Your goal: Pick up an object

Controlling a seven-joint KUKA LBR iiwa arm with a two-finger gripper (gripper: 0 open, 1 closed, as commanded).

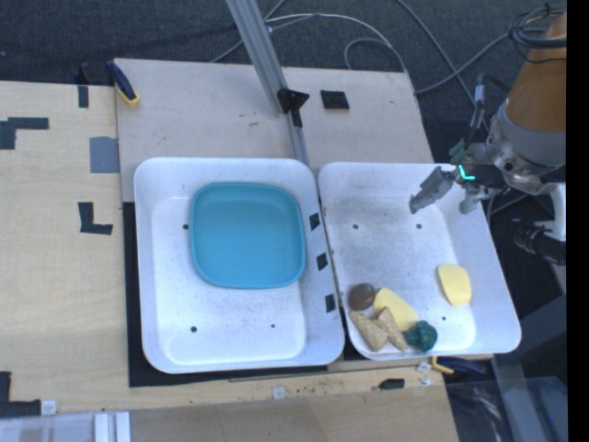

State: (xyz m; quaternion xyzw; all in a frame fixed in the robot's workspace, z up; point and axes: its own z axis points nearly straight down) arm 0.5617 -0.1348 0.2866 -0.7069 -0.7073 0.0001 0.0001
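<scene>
Overhead, the gripper (449,190) hangs above the far right corner of the right bin (479,265), with the grey arm (538,109) and its orange band reaching in from the right edge of the surface (55,274). Its two fingers stand spread apart with nothing between them: one finger (430,191) points down and left over the bin floor, the other sits near the bin's right rim. The pickable things lie well apart from the gripper, toward the near edge of the right bin. A yellow oval piece (455,284) lies alone near the right rim. In the near left corner a small cluster sits packed together: a brown rounded piece (361,296), a yellow wedge (394,305) just beside it, two tan pieces (379,328) touching below it, and a dark green lump (422,335) at the cluster's right end. The left bin (166,274) holds a blue square plate (248,235), lying flat toward its far half. Cables (368,26) loop over the dark floor beyond the far edge of the surface, and a slanted metal pole (267,53) crosses the far side.
</scene>
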